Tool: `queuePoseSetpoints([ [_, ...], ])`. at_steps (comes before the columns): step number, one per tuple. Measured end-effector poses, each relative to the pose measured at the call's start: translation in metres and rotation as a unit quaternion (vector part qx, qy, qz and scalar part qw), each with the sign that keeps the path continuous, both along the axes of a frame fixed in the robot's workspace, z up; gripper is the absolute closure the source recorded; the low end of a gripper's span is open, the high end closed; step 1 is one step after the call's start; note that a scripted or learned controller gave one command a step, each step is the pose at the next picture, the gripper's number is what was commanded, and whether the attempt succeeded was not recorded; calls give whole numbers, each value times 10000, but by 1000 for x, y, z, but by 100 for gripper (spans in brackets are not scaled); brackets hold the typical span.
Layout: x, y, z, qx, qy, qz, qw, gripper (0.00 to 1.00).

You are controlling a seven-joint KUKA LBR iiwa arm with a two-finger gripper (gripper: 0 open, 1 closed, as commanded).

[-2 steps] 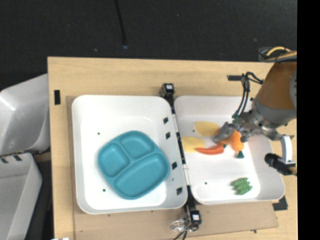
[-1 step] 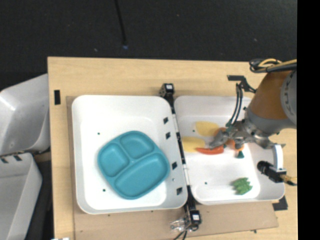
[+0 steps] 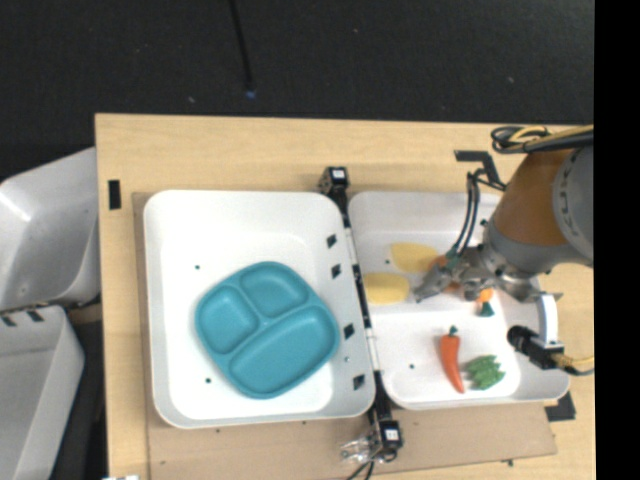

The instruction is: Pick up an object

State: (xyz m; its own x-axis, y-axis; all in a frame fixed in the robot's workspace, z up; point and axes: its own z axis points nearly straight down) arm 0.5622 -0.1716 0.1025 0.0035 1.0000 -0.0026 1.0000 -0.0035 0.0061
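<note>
Closest to the camera, in the right bin (image 3: 400,393), lies a toy carrot (image 3: 452,360), smooth orange and tapered, with a knobbly green piece (image 3: 485,371) just beside it. Over in the left bin (image 3: 165,268) sits a teal divided plate (image 3: 264,327), glossy, three compartments, rounded corners. Further back in the right bin, two pale yellow pieces: a blocky one (image 3: 386,288) and a flatter one (image 3: 412,257). The gripper (image 3: 442,276) hangs low just beside them; its jaw opening is too blurred to tell, and nothing shows between them.

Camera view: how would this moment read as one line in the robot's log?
arm: over right bin | gripper: low, near yellow pieces | carrot: lying in right bin | blue tray: left bin
</note>
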Motion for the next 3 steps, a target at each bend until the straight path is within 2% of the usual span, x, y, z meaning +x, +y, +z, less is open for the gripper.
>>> queuePoseSetpoints([
  [1,-1,-1,9,2,13,-19,10000,100],
  [2,6,7,64,3,-1,35,10000,100],
  [3,9,-4,113,-1,-2,33,10000,100],
])
